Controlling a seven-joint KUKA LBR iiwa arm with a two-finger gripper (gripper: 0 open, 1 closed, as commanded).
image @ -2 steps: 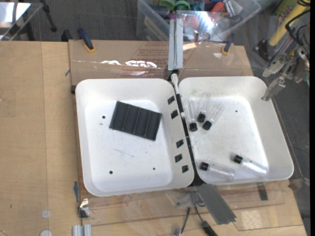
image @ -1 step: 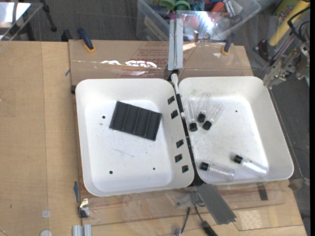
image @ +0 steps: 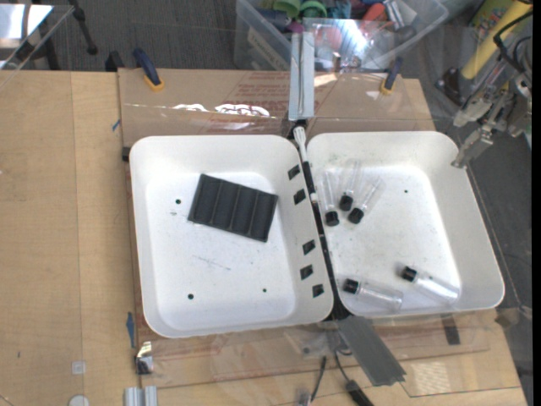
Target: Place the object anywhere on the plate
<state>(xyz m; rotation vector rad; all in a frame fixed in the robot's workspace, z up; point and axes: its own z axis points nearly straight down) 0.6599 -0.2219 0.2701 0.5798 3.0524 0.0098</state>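
Clutter around a pale wooden surface [image: 59, 227] with two shallow white plastic bins.

The left white bin [image: 161, 303] and the right white bin [image: 473, 244] sit side by side, touching along a middle seam marked with small black tabs [image: 307, 246]. A brown cardboard sheet [image: 211, 91] lies under their far edges, pinned by a blue-and-orange clamp [image: 147, 68] on the left and another small orange clamp [image: 390, 81] on the right. Behind, a clear plastic tub [image: 338, 11] holds a jumble of bright toys. A flat grey metal plate [image: 370, 351] juts out below the seam at the near edge.
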